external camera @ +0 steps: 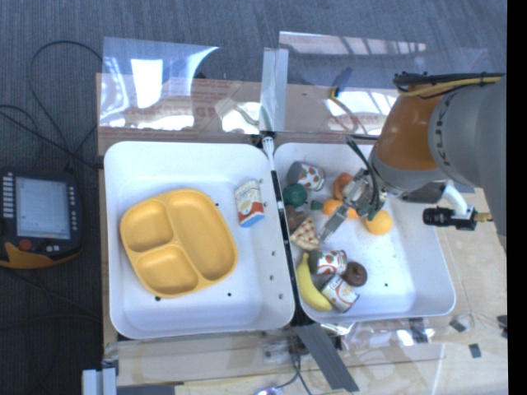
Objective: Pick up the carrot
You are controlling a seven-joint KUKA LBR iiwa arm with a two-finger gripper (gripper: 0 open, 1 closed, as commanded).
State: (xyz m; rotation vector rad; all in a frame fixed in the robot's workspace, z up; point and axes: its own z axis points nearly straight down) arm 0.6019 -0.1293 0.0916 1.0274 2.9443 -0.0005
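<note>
Camera view, from above and at a slant, has the end effector (352, 201) low over the upper middle of the right bin (428, 290), at the end of the grey arm (461, 138) with its orange band; whether its fingers are spread or closed cannot be told from here. The carrot (333, 207), small and orange, lies just left of the end effector, seemingly touching it, with nothing clearly gripped. An orange ball (379, 224) sits just to the right of it, and another orange piece (342, 184) lies just above. Further left in the same bin are a dark green round item (295, 194), a printed can (310, 176) near the top, and a waffle-patterned wedge (305, 235) by the dividing wall. Toward the front lie a banana (310, 285), two more printed cans (331, 262) (339, 293) and a small chocolate doughnut (356, 273). The left bin (123, 303) carries a yellow three-compartment plate (178, 242), tilted, and a small carton (249, 202) beside its upper right edge. Both bins rest on a wooden bench (206, 97) with clear plastic panels (156, 85) along the back. A teach pendant (38, 217) with its cable lies on the grey carpet (49, 23) at far left.
</note>
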